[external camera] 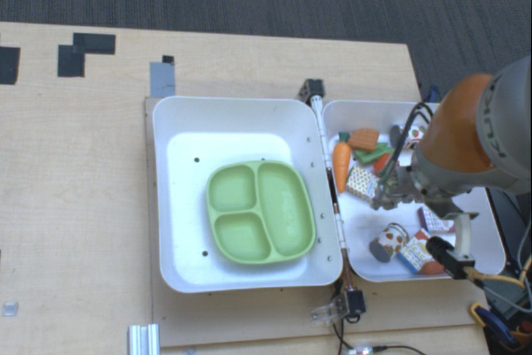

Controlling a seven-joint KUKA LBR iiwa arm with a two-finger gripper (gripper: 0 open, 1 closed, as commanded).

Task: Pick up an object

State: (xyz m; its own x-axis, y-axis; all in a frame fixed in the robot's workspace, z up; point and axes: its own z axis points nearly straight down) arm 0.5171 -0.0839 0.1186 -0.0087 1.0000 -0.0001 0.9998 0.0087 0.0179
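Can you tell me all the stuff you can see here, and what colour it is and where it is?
Shallow white plastic bins: two, white, side by side on the bench.
Green divided plastic plate: one, light green, three compartments, in the left bin.
Orange toy carrot: one, orange with a green top, right bin near the divider.
Small mixed toys: several, grey, white, blue and red, at the right bin's front; too small to name.
Wooden bench top: one, pale wood, under both bins.
Black tape patches: a few, black, bench's far left.
Robot arm: one, grey with an orange band, over the right bin.
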